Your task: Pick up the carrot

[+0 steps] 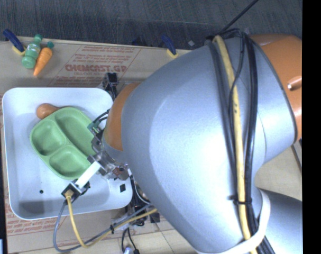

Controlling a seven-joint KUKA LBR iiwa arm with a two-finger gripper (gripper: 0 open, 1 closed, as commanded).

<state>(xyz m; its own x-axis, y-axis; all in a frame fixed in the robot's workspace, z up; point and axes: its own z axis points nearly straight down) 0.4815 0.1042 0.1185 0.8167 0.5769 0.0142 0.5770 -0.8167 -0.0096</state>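
Reaching over the green tray (62,142), my end effector (99,160) sits well apart from the carrot (42,61); I risk grabbing the tray instead, and I cannot tell its state.

Red print on the brown board (91,67) seems to read "CHEMCAST GP"; smaller lines are illegible.

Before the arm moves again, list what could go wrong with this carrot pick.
1. The carrot lies on the cardboard outside the white bin, touching a green toy; a grasp may catch both.
2. The arm sits over the bin near the green tray, and could knock it when moving.
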